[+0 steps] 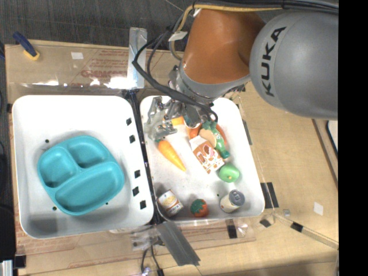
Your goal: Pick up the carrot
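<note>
Carrot (172, 154) is lying loose in the right bin (248, 154), toward its left wall, tip pointing to the near edge. Gripper (163, 119) is hovering just above its thick end; whether the jaws are apart I cannot tell. Straddling the carrot's width should be helping.

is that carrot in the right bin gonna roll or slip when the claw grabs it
Probably somewhat. The carrot is a smooth tapered cone lying on its side on the right bin's flat floor, so a push would likely swing it round its thin tip. It looks like stiff plastic toy food, so likely light and rigid. The claw hangs by its wide end.
</note>
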Controlling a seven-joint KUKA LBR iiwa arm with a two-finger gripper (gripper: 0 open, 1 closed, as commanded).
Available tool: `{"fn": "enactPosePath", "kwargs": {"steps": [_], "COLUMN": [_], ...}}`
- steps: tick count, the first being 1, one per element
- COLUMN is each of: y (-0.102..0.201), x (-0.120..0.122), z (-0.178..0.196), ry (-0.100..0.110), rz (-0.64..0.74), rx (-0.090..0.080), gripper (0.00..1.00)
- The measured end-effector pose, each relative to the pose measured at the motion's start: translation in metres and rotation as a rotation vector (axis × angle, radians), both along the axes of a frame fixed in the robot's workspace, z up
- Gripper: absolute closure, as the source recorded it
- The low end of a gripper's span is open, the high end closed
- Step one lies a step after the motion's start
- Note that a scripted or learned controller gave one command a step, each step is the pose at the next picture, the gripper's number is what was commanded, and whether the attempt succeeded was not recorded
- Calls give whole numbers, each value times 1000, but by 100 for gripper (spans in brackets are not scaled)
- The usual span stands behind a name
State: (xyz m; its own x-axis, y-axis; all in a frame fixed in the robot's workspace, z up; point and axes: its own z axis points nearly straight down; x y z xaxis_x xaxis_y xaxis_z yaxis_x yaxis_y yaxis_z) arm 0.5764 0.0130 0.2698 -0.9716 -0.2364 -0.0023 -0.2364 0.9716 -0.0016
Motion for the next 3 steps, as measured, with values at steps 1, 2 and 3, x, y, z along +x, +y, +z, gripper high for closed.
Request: {"fn": "enactPosePath", "kwargs": {"steps": [1,2,3], "y": [-66,-117,-159], "x": [80,61,53], "z": [-26,56,102], "ry": [2,-5,-4], "rz": [-400,-652,-683], "rx": [0,1,1], "gripper": [100,100,100]}}
